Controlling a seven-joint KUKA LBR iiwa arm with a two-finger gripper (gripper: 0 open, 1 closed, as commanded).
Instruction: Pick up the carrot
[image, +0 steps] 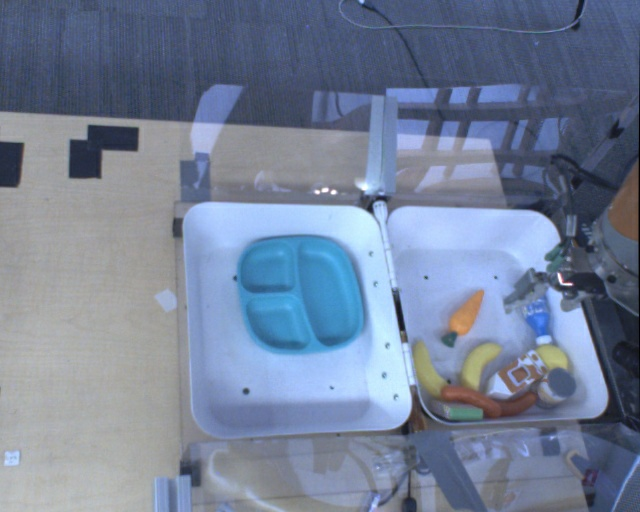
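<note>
The hand (528, 290) hangs over the right side of the right bin (440, 235), its metal fingers (520, 291) reaching left toward the middle. Whether they are spread or pressed together I cannot tell, but nothing shows between them. Just below it lies a small blue-and-white bottle (539, 320).

The carrot (465, 313) rests alone on bare bin floor, near the hand but apart from it, orange tip up and green stub down — open space on both flanks, which should suit a pinch across its width.

The rest crowds the near wall, probably having slid into a heap: two bananas — one (428, 368) by the left wall, one (480, 363) mid-bin — one red sausage (487, 402), one printed carton (518, 375), one yellow fruit (553, 357) and one grey cap (561, 383).

The left bin (210, 330) carries one blue divided plate (300, 294) with three compartments. Both bins sit side by side on the counter (80, 300).
</note>
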